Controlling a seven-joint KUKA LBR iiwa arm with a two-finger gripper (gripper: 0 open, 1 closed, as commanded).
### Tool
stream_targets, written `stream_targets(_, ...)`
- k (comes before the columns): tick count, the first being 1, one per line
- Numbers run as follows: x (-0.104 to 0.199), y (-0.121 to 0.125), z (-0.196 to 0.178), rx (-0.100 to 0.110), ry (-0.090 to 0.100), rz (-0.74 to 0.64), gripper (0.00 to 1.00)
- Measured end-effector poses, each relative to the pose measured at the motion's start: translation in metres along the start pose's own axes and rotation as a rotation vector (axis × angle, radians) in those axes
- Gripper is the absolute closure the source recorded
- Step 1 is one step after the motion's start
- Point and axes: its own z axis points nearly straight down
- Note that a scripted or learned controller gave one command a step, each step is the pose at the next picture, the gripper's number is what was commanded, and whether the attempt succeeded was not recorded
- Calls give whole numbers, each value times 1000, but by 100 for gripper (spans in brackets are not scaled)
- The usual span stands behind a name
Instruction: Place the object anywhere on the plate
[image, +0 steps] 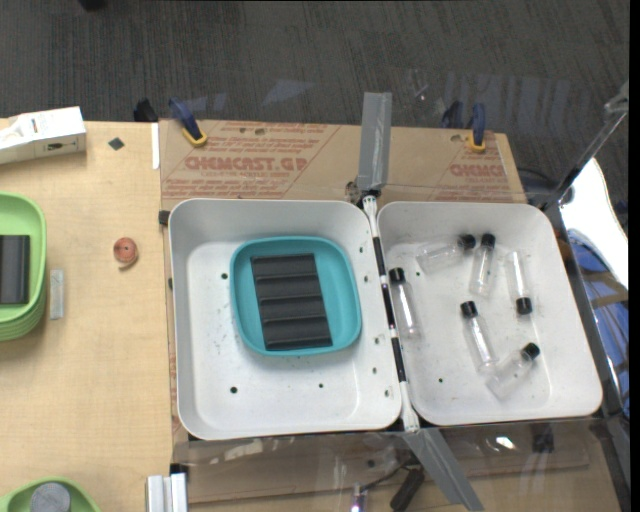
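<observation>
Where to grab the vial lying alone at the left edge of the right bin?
Take the vial mid-body from straight above, fingers closing across its width. It lies flat, parallel to the bin wall, cap at the far end; the wall-side gap looks tight.

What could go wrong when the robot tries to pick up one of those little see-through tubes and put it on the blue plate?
The clear vials lie close together in the right bin, so a grab could bump or catch two. They are round and smooth, so one might slip or roll away. The teal plate already holds a dark ridged insert, so a vial set there could roll off it.
</observation>
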Motion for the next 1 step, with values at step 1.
stream_targets(1, -22, -12, -1, 0, 1, 20, 0)
